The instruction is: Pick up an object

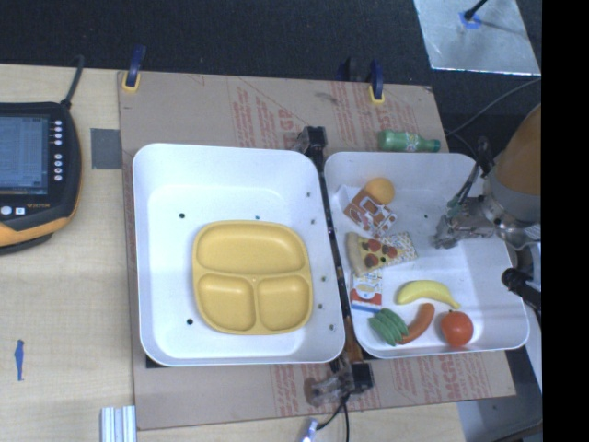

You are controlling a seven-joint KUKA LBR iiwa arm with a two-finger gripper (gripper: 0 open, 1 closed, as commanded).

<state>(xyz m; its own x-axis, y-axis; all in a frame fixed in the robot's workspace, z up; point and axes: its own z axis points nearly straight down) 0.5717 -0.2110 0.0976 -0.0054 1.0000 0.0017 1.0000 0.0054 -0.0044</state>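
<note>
1. Your gripper [453, 226] hangs over the right bin [479, 339], near its right wall; you cannot tell its state.
2. Left of it lie the pizza slice [373, 251] and orange [379, 191].
3. Below it sit the banana [425, 292], tomato [456, 328] and sausage [419, 321].

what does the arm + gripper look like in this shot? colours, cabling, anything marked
The arm enters from the right: a rounded grey body with an orange band above the wrist. The gripper is a small dark grey metal assembly, compact and angular. Thin dark cables run from it up toward the wrist. No markings or labels are legible at this resolution.
</note>
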